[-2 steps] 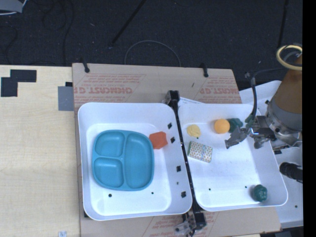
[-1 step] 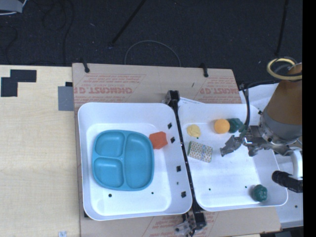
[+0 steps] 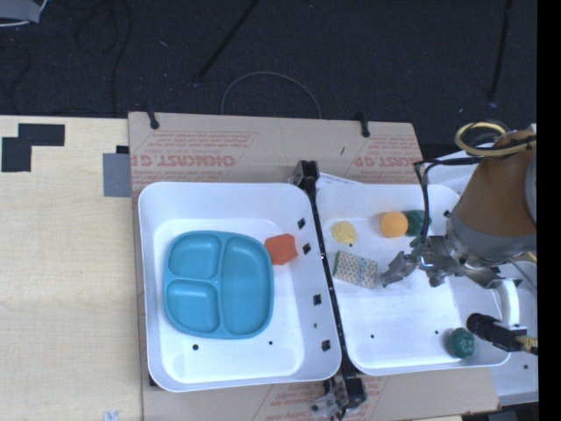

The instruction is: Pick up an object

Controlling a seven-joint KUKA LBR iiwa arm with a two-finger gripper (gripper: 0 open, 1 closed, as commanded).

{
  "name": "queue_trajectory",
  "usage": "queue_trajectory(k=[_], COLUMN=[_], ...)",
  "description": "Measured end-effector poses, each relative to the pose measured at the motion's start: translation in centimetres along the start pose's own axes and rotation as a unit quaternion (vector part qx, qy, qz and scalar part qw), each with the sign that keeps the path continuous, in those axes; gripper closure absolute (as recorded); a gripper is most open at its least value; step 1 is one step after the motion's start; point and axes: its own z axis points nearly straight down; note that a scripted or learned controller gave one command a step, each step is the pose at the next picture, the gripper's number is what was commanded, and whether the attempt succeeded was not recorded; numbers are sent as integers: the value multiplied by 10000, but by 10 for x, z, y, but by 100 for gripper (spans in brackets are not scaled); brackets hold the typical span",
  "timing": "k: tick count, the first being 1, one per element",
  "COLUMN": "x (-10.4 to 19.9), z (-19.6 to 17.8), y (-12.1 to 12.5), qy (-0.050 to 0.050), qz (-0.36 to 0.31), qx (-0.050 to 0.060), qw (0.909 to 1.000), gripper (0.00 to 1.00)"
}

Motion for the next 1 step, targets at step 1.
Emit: queue_trajectory(k=[1], x=[-1], z=[51], y=[8], qy=[0], qz=[3], qx=[1], qw=[10000], gripper=[0])
